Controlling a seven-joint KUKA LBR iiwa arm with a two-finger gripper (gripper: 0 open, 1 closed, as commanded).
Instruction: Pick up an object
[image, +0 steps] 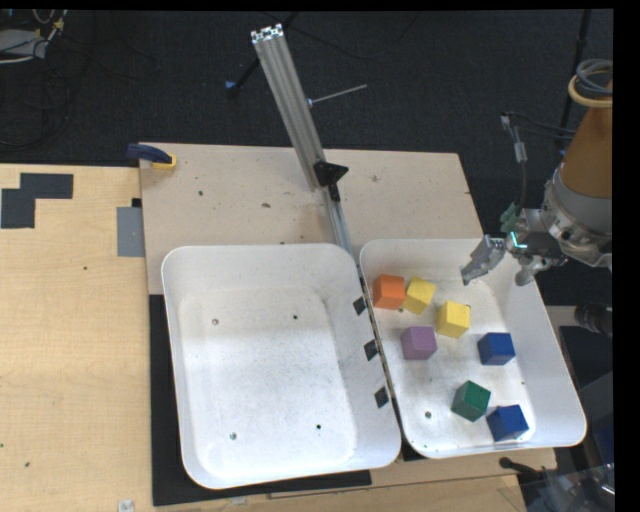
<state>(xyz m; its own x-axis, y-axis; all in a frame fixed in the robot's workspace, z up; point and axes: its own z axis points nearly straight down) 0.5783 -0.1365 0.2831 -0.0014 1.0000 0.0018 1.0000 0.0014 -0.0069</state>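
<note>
The right bin (560, 365) holds several small blocks: an orange one (389, 291), two yellow ones (420, 296) (454, 318), a purple one (418, 342), two blue ones (496, 348) (508, 421) and a green one (471, 399). My gripper (501, 262) hangs above the bin's far right part, up and to the right of the yellow blocks. Its two fingers are spread apart with nothing between them.
The left bin (262, 360) lies beside the right one. A slanted aluminium post (297, 115) rises from the bench behind the bins. A small blue and yellow clamp (152, 155) sits at the bench's far left corner.
</note>
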